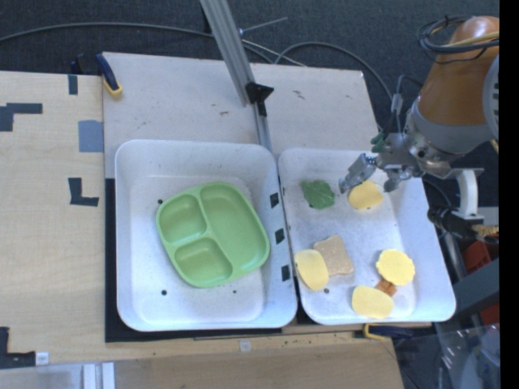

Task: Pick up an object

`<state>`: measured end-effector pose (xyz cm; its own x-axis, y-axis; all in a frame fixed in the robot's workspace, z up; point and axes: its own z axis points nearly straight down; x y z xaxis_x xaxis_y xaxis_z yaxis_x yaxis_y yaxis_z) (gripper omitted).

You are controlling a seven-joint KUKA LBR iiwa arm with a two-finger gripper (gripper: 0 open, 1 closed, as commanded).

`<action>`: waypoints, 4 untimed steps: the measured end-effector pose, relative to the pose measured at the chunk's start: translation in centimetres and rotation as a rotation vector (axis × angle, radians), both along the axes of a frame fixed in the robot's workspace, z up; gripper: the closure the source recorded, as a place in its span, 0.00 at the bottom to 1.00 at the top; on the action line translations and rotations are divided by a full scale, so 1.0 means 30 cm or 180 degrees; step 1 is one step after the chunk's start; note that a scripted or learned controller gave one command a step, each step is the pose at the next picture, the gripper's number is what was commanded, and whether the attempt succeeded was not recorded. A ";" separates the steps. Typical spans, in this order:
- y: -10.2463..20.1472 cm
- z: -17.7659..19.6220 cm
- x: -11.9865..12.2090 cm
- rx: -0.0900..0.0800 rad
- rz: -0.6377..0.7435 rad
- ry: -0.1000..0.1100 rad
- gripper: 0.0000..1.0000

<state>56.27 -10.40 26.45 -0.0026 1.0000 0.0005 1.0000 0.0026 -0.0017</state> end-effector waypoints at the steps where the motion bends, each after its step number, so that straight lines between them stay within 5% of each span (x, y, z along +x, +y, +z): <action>1: 0.000 0.000 0.000 0.0000 0.0000 -0.0001 0.00; 4: -0.044 -0.527 -0.047 0.0000 -0.0007 0.0021 0.00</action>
<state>54.86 -11.72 10.63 -0.0004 1.0000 0.0005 1.0000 0.0004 -0.0084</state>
